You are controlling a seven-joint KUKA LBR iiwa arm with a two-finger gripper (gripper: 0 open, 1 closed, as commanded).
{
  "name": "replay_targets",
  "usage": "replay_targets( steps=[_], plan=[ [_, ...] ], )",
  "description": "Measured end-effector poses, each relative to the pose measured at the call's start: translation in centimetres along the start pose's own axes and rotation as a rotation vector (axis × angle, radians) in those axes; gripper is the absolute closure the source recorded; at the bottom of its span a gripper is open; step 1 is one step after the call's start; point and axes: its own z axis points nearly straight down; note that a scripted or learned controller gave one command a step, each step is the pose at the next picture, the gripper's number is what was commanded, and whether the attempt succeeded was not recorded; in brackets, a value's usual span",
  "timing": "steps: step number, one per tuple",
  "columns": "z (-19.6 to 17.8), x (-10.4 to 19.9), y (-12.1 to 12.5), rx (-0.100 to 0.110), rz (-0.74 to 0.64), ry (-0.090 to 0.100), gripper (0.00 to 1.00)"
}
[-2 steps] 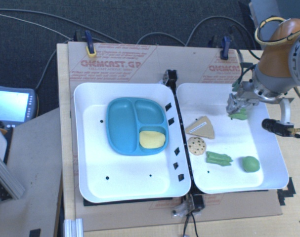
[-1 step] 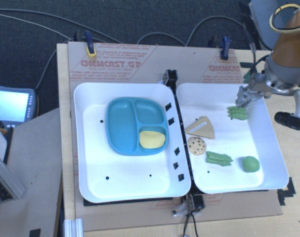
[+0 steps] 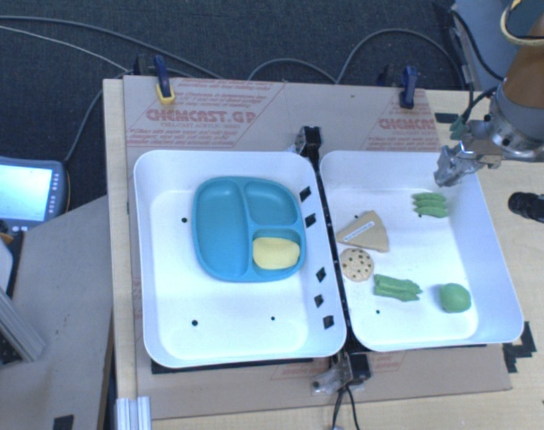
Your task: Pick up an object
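Observation:
The right bin [image 3: 487, 240] holds a small green leafy piece [image 3: 431, 205] near its far right wall, a tan sandwich wedge [image 3: 365, 231], a round cookie [image 3: 356, 263], a green bean-like piece [image 3: 397, 287] and a green ball [image 3: 454, 297]. My gripper [image 3: 453, 166] hangs over the bin's far right part, just above and right of the leafy piece. Nothing shows between its fingers.
The left bin [image 3: 164, 312] carries a blue divided tray [image 3: 220, 231] with a yellow lump [image 3: 276, 253] in its near right compartment. A black divider with clips runs between the bins. Clamps [image 3: 164, 86] pin the board at the back; cables trail behind.

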Motion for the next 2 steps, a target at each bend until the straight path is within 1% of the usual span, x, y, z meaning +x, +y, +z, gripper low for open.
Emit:
replay_targets(
  steps=[1, 2],
  plan=[
    [-1.0, 4.8, 0.3, 0.001, -0.005, 0.003, 1.0],
    [0.0, 10.3, 0.9, 0.007, -0.006, 0.004, 1.0]
  ],
)
